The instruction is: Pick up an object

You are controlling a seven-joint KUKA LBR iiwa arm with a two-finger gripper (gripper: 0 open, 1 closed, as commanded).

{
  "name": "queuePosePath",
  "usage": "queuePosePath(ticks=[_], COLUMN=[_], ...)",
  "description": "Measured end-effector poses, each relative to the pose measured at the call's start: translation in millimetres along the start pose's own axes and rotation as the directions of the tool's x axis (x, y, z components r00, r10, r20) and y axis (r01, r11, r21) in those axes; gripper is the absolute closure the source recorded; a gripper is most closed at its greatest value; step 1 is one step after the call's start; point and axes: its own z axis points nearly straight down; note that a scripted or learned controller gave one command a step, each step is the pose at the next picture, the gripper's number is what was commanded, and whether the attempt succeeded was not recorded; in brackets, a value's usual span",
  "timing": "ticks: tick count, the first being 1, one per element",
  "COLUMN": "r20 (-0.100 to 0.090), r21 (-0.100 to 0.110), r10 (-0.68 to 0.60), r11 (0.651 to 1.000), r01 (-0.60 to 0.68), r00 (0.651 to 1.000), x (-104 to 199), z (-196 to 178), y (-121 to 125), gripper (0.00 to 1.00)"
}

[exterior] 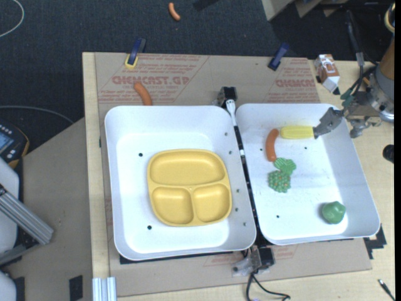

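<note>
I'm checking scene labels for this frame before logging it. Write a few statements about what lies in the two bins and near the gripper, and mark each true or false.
1. The yellow divided plate sits in the left bin. True.
2. The corn cob lies in the left bin. False: it lies in the right bin, near the far edge.
3. The gripper is close to the corn cob's right end. True.
4. The broccoli rests on the plate. False: it lies on the right bin's floor, just below the sausage.
5. The green pepper is in the right bin's near right corner. True.
</note>
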Motion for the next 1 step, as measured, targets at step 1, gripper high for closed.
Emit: queuePosePath(ticks=[1], r20=[0.003], r21=[-0.012], r10=[-0.003], r11=[1.000], r01=[0.003], r00=[1.000], x=[0.3], z=[-6.7], y=[2.4], gripper=[0.00])
